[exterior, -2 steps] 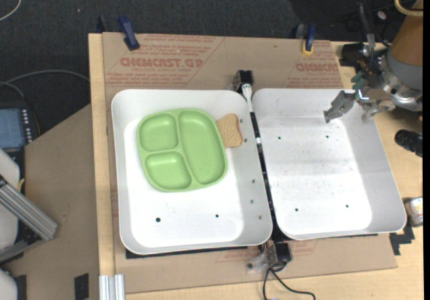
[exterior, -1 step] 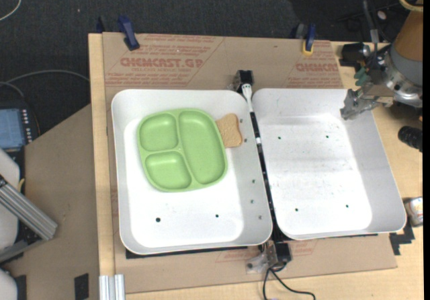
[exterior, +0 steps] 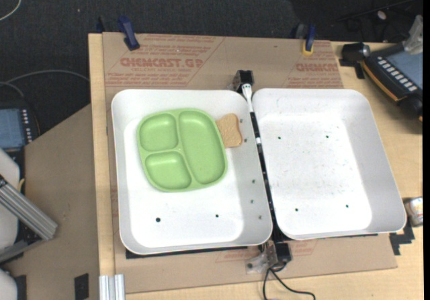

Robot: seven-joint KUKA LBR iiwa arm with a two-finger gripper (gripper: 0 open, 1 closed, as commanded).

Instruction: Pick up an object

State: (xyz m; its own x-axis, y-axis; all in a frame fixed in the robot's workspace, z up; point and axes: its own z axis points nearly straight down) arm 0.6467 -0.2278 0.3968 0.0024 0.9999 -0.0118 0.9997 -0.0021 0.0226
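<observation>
1. Green plastic is the main candidate: one plate (exterior: 181, 151) with three compartments lies flat in the left bin (exterior: 134, 225), in its upper-left part.
2. Tan and flat, one small cracker-like piece (exterior: 230, 130) lies just right of the plate, touching or nearly touching its rim, close to the wall between the bins. Its long axis runs roughly from the view's top to bottom, tilted slightly.
3. Both things sit in the left bin, and the arm comes in from the right. Any reach must therefore cross the right bin (exterior: 376, 157) first. The tan piece is the nearer of the two to that side, and the plate lies beyond it.
4. Count: two bins side by side on the bench (exterior: 168, 56), one plate and one tan piece.
5. Whether the claw is apart or together, I cannot tell.
6. Judgement: the pick has not started, since both things rest in the bin.
</observation>
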